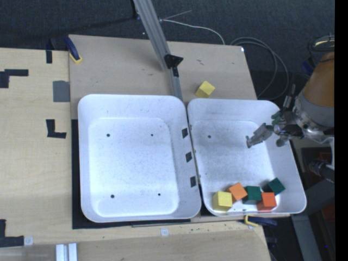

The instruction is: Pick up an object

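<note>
Several small blocks lie clustered in the front corner of the right bin (pixel 228 118): a yellow block (pixel 222 200), an orange block (pixel 237 191), a green block (pixel 253 193), a red block (pixel 268 200) and a dark green block (pixel 276 186). My gripper (pixel 265 141) hangs over the right side of that bin, well behind the cluster. It is open, and nothing sits between its fingers. The grey wrist with its orange band reaches in from the right edge.
The left bin (pixel 87 145) stands beside the right one. Another yellow block (pixel 205 89) rests on the bench just behind the bins. A grey metal pole (pixel 155 29) slants down to the gap between the bins. Cables trail at the back right.
</note>
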Tool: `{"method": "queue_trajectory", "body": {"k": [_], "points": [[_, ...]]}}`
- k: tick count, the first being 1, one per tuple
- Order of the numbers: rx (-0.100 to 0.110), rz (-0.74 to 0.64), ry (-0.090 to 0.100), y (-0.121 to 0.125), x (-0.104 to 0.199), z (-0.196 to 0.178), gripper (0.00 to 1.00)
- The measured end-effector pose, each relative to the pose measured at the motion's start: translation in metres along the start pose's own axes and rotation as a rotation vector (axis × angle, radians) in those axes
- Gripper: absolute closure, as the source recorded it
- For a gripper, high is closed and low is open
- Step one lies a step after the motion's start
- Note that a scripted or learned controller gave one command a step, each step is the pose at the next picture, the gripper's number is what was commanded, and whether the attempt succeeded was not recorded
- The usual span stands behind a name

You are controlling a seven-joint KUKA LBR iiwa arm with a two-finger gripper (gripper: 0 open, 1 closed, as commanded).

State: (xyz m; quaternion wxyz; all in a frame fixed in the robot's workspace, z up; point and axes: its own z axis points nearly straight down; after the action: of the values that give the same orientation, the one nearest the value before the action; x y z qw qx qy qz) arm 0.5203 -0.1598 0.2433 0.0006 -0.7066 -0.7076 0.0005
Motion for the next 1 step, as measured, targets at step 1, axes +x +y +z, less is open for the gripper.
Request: {"method": "queue_trajectory", "body": {"k": [1], "points": [[0.006,-0.005,0.003,-0.009,0.064,0.0548,0.0]]}}
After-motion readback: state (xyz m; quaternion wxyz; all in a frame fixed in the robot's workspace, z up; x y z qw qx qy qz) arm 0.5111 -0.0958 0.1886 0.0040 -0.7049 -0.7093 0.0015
